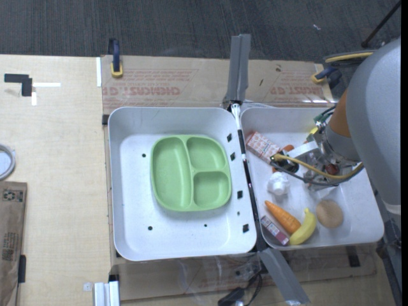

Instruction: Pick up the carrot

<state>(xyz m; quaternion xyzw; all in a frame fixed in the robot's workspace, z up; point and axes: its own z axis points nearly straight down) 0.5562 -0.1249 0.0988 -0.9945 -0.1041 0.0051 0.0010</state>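
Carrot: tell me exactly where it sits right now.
The carrot lies in the right bin, near its front edge, just left of the banana and below the white crumpled object.

Dark grey carpet floor (159, 11) beyond pale wooden bench (51, 139); even overhead light.

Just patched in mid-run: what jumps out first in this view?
The green divided plate sits alone in the left bin. The right bin is crowded: the carrot lies near its front beside a banana, with the arm reaching in above them.
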